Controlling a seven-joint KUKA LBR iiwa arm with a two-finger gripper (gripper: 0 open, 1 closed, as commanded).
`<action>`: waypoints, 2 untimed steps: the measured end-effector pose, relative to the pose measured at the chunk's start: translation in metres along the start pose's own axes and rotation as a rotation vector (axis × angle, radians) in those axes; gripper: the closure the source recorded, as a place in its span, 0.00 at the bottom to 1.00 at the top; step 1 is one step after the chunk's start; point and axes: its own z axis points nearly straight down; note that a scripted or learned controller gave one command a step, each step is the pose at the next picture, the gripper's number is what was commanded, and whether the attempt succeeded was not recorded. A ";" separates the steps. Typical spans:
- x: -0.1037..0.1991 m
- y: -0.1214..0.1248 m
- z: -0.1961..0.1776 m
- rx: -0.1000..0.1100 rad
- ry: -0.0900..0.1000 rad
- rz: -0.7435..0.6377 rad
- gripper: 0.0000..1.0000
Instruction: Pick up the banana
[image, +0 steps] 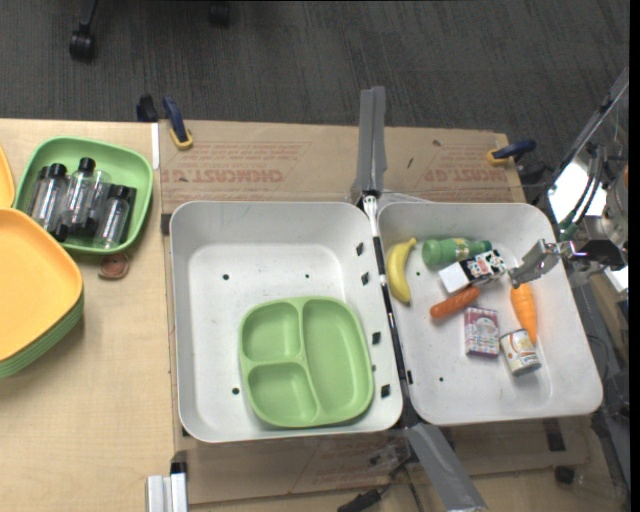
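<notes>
The yellow banana lies along the left wall of the right bin, near its back corner, with nothing touching it. My gripper hangs at the right side of the same bin, above the top of an orange carrot. It is well to the right of the banana, with a green bottle and a small black-and-white box between them. Nothing shows in the gripper's grasp.
The right bin also holds a red-orange carrot, a pink box and a small can. A green divided plate lies in the left bin. A green tray of bottles and orange plates sit at the far left.
</notes>
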 end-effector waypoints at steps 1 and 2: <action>-0.001 0.001 -0.008 0.002 -0.001 0.001 1.00; -0.054 -0.003 0.018 0.000 0.000 0.071 1.00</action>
